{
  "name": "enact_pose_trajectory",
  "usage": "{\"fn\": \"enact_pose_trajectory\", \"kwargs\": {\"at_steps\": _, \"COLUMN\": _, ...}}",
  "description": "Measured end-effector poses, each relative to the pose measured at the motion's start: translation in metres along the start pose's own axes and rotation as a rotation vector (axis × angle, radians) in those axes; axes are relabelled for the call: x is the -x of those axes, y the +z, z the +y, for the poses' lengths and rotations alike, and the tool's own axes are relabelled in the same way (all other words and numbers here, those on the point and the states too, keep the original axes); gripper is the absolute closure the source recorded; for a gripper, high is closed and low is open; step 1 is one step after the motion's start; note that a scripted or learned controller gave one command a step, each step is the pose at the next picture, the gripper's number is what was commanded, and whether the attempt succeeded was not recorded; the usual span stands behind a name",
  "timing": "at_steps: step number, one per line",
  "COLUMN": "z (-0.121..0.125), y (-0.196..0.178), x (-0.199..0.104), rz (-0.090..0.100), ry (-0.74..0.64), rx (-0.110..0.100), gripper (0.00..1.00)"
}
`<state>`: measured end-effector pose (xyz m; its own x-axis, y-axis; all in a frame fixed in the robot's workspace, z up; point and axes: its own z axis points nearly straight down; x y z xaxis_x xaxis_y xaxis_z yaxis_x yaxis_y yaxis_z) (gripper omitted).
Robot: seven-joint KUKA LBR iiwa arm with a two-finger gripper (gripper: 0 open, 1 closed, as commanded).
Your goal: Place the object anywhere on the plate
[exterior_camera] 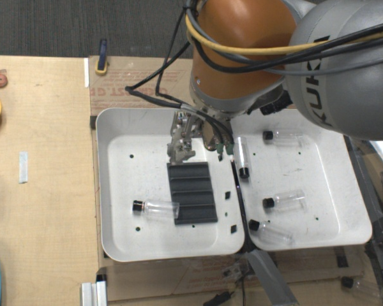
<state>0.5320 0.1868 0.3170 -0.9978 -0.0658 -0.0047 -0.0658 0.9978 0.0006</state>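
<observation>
One clear vial with a black cap is lying in the left bin, at the lower left corner of the dark ribbed plate, its open end touching or just overlapping that corner; whether it is resting on the plate or only against it is hard to tell. Judged from the task, this vial is probably the object, though that is not certain. The gripper is hanging just above the plate's upper edge, and whether the pincer is open, closed or gripping anything cannot be told, since its tip is small, dark and cluttered by cables. The step in hand is looking like either an approach for a pick or a hover before a release. If nothing is being held, the next move is calling for a shift toward the plate's lower left corner and a careful grasp across the vial, which is likely to roll. Right of the plate, a second vial is lying along the divide between the bins. Further right of the plate, in the right bin, an upper vial, a middle vial and a lower vial are lying well apart. The arm is covering the bins' far rims above the plate, hiding whatever is lying there.
</observation>
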Motion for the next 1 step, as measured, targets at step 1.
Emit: {"fn": "enact_pose_trajectory", "kwargs": {"at_steps": 1, "z": -0.0370, "y": 0.0264, "x": 0.0190, "rz": 0.004, "ry": -0.122, "rx": -0.001, "gripper": 1.00}}
